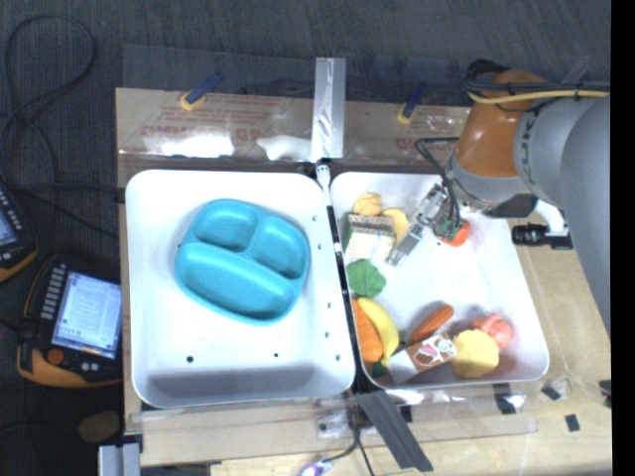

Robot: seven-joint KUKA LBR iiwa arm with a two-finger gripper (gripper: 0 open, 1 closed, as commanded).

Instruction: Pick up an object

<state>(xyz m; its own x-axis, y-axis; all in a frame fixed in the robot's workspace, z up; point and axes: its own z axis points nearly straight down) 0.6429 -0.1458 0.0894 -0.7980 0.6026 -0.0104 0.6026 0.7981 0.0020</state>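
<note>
Starting at the far left, a handheld control pendant (74,320) lies on the dark floor beside the tabletop (149,112), screen lit. Moving in, the left bin (149,365) carries a blue divided tray (243,258), sitting a little toward the back and tilted on the diagonal.

Across the divider, the right bin (516,276) has the toy food. Near its left wall there's a small boxed item (370,234) with a yellowish piece (368,204) behind it, then a green vegetable (366,279), and below that a banana (378,325) lying against an orange carrot (368,343). Along the front: a red-brown sausage (431,321), a small printed carton (433,353), a yellow piece (474,354) and a pinkish-red fruit (495,329) touching it.

Now the gripper (410,238), slanting in from the arm (516,152) at the right. Its tip is low over the back of the right bin, just beside the boxed item and a small yellow piece (397,222). A little red-orange thing (455,233) sits right behind the wrist.

This looks like the approach step, nothing lifted yet. Are the jaws apart or together? At this slant I cannot tell, and nothing shows between them. The next move, I'd judge, calls for settling squarely over one item in that crowded corner and closing cleanly without nudging its neighbours.
</note>
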